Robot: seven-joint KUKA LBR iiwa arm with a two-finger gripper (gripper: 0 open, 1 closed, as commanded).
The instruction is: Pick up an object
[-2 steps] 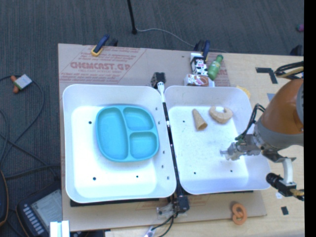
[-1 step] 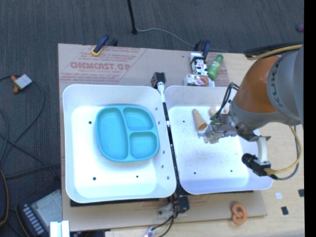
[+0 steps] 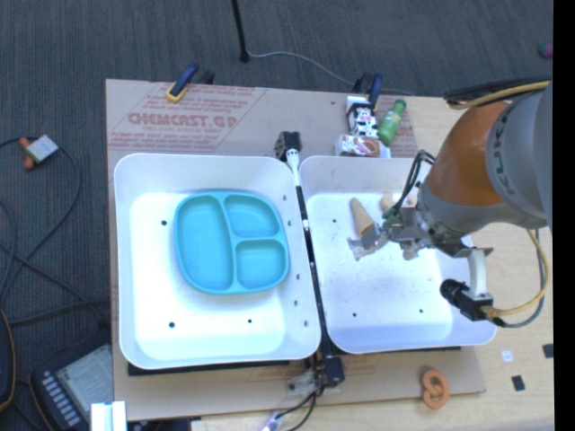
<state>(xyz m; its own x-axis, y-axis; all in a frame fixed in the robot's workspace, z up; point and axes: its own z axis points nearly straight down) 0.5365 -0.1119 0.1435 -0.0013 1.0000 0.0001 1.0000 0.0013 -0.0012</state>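
In the right bin, the jaws look apart beside a tan cone, seemingly light and rigid, best gripped across its wider end.

Dark grey carpet, cardboard-topped bench, black cables

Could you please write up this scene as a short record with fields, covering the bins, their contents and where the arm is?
left bin: white, holds a blue divided plate with three compartments
right bin: white, holds a tan cone-shaped object near its upper middle
arm: grey with orange band, reaching over the right bin from the right
end effector: low over the right bin, just below the tan object; contact cannot be judged
behind the bins: green bottle on the board
task status: no object seen lifted
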